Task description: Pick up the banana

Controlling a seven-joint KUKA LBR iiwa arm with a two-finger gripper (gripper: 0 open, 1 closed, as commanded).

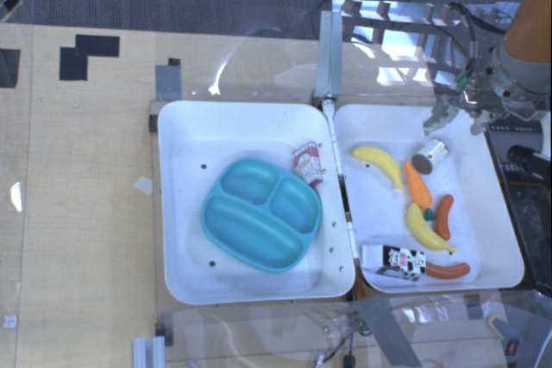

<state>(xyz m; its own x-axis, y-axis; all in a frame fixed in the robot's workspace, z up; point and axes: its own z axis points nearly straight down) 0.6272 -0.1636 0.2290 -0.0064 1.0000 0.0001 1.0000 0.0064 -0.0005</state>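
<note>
Two bananas in the right-hand bin (pixel 509 271), right half of the frame. Upper banana (pixel 379 161) lying flat near the bin's upper left, curved, well apart from its neighbours except the carrot (pixel 418 185) just off its lower tip. Lower banana (pixel 424 228) toward the lower middle, pressed between that carrot and a red sausage (pixel 444 216), so harder to reach cleanly. Also there: a small tin can (pixel 429 156) on its side, a second sausage (pixel 447 271) along the bottom edge, a black-and-white carton (pixel 395 261). In the left bin: a blue divided plate (pixel 261 215) and a small wrapped packet (pixel 308 163).

Tool (pixel 454 112) hovering at the upper right over the bin's top edge, two fingers spread apart, nothing between them, well apart from either banana.

Likely light, toy-like, smooth and somewhat slippery, stiff rather than soft. Best taken across the thick middle of the upper banana, fingers straddling the narrow width, not the tapered tips.
</note>
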